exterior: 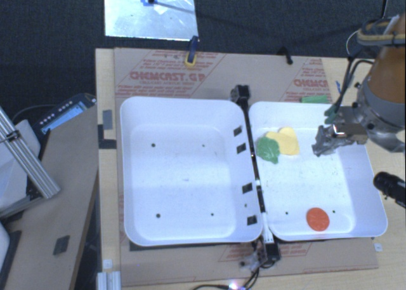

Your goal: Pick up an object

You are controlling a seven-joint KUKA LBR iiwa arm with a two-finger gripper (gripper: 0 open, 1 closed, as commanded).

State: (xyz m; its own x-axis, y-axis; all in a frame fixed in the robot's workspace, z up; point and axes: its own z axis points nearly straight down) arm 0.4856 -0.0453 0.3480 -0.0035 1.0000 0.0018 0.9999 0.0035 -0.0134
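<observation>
Hovering over the right bin (371,174): the hand (325,144) sits above its upper middle, arm (387,85) coming in from the right edge with the orange band above the wrist. Fingers are a dark blurred cluster against the white floor, so I cannot tell whether they are open or closed. Nothing visible between them.

Objects in the right bin:
- yellow object (287,142), near the upper left of the bin, well left of the hand, apart from it
- green object (268,149), touching the yellow one on its left side, just beside the divider between the bins
- orange disc (318,219), near the front wall, well apart from the other two and from the hand

Left bin (136,174): white floor with a few small dark dots.

Both bins rest side by side on a cardboard sheet (171,76) with red print, which lies on the table (104,92). Black clips (241,148) run down the seam where the bins meet. A yellow-and-blue clamp (191,57) sits at the far edge of the cardboard. Beyond it, a shiny square plate (127,3) lies on the dark floor. Another bit of green (315,99) shows on the cardboard just behind the right bin; too small to identify.
</observation>
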